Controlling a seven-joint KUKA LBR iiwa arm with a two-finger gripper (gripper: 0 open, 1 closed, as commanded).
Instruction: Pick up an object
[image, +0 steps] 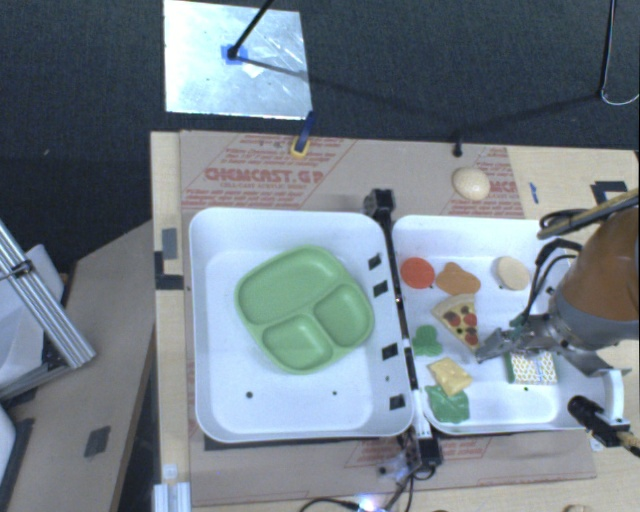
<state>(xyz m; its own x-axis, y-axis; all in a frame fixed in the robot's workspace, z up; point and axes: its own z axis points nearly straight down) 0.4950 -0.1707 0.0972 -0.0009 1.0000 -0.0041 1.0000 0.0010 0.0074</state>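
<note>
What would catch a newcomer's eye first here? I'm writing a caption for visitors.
The big green divided plate sits alone in the left bin. The right bin holds small toy foods: a pizza slice, a red disc and a cheese wedge. The arm's hand hovers beside the pizza slice.

A pale green three-compartment plastic plate (305, 309) lies in the white left bin (215, 400). At right of the frame sit a red-orange disc (417, 271), a pepperoni-dotted yellow pizza slice (460, 320), a green leafy piece (449, 405) and a green-and-white speckled square block (532, 369).
</note>
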